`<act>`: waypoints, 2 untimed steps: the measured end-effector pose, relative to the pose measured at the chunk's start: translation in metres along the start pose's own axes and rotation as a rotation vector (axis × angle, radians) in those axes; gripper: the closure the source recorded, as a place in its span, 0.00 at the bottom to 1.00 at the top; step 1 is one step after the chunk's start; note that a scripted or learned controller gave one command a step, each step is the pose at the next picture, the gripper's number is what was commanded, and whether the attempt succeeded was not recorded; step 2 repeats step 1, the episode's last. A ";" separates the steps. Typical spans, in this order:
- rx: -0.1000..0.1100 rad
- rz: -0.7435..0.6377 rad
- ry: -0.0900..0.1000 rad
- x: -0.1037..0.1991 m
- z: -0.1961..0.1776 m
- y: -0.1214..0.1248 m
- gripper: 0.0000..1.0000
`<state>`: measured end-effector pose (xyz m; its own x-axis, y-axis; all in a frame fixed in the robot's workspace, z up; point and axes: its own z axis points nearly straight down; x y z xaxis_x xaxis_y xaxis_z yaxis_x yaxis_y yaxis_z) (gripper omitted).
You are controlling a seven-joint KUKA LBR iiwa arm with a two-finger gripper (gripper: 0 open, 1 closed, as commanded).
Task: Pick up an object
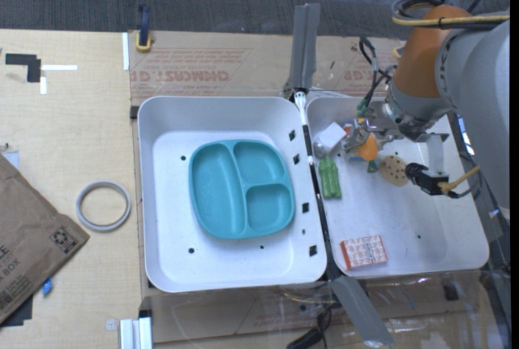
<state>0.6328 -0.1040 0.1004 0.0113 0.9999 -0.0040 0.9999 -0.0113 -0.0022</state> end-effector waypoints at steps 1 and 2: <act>-0.001 0.081 0.002 0.076 -0.115 0.009 1.00; -0.001 0.081 0.002 0.076 -0.115 0.009 1.00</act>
